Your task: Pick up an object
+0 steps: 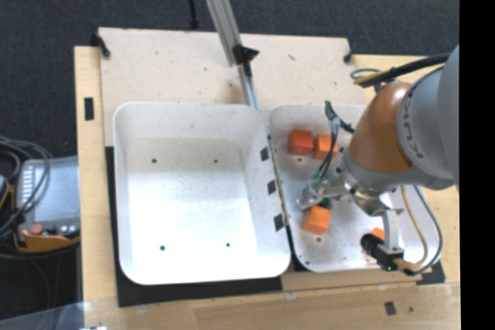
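In the right bin (303, 265) lie several orange blocks. One orange block (315, 220) rests near the bin's front left, just below my gripper (313, 199), which hangs low over the bin floor close to the left wall. Two more orange blocks (301, 141) (325, 147) sit side by side at the back of the bin, the right one partly hidden by my arm. A small orange piece (377, 233) shows at the front right. A bit of green (322, 203) shows at the gripper tip.
The left bin (117, 127) stands beside the right one, sharing a raised middle wall (272, 189). A slanted metal pole (220, 8) rises from the bench behind the bins. My arm (387, 139) covers the right bin's right half.
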`<state>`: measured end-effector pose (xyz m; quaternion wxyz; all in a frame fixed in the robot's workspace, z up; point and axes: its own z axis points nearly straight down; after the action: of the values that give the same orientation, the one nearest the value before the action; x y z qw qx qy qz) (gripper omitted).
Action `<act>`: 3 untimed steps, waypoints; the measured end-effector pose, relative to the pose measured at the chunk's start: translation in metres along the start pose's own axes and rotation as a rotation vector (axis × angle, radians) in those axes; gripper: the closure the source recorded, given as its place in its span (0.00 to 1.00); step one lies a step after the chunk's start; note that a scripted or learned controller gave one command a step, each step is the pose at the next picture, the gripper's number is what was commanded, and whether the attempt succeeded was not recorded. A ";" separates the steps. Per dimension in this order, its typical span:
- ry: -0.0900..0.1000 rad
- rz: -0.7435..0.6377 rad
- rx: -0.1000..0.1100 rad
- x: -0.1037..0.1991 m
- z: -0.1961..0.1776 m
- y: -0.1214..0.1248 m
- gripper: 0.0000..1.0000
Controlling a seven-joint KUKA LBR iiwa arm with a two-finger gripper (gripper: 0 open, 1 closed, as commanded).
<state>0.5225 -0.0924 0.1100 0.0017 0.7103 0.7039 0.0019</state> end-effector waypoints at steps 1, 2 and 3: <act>-0.001 -0.010 0.000 0.000 -0.043 0.000 1.00; -0.001 -0.011 0.000 -0.001 -0.090 -0.006 1.00; -0.001 -0.013 -0.002 0.007 -0.144 -0.008 1.00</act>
<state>0.5136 -0.0852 0.2539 0.0028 0.7056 0.7086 0.0022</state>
